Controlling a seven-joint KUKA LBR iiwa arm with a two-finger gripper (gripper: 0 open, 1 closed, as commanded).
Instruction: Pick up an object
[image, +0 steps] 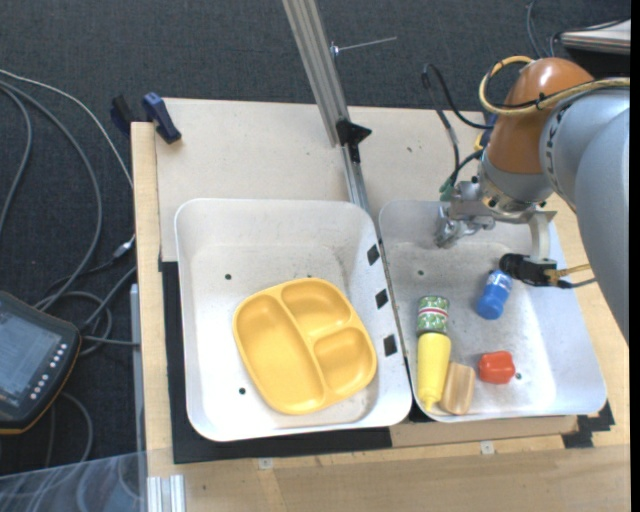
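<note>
We've got the gripper (447, 232) parked over bare floor in the right bin (570, 400), can't tell its state; blue cylinder (492, 296) sits near.

We see the grey arm (595, 150) enter from the right of the camera view, its broad link sweeping leftward. The orange band (530, 115) above the wrist bulges at the upper right, looped by yellow and black cables. Below it, the wrist turns downward to the metallic end effector (447, 232), which points down and slightly left, low above the far end of the right-hand bin. We see nothing between its fingers; their spacing is too small for us to judge.
</note>
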